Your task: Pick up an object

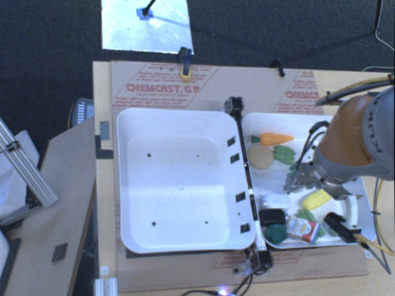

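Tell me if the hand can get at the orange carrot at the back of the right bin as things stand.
Probably yes. The carrot lies exposed at the far end of the right bin, nothing on top of it; a green piece and a tan round object sit just beside it. The hand is low in the same bin, nearby.

A pale wooden bench (105, 227) carries a brown sheet printed with red lettering (163, 86), which covers most of its top. Two shallow white bins sit side by side on the sheet: the left bin (133, 184) and the right bin (364, 224), their inner rims touching along a line of black clips (237, 177). At the far edge, a yellow-and-black clamp (184, 63) grips the sheet, and a small black clip (278, 68) lies farther right.
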